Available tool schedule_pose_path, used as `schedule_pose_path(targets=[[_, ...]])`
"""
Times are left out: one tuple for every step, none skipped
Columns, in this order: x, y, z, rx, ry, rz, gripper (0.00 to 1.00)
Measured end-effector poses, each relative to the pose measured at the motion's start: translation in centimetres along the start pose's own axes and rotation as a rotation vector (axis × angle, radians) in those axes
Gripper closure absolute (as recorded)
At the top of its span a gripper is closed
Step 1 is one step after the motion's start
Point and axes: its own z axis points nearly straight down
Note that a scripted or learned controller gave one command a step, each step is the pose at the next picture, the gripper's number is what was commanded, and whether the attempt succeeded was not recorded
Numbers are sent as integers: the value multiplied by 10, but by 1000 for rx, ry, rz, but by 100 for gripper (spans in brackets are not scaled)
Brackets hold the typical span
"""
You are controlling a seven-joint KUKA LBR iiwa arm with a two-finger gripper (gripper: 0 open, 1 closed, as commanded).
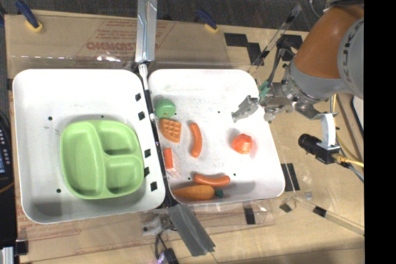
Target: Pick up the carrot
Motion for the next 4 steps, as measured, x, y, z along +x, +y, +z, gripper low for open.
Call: schedule_pose_path(targets=[[42, -50, 131, 2, 1, -20, 0], [101, -56, 142, -4, -4, -223, 0], [75, -18, 142, -4, -3, -672, 0], [54, 26, 76, -4, -3, -366, 0]])
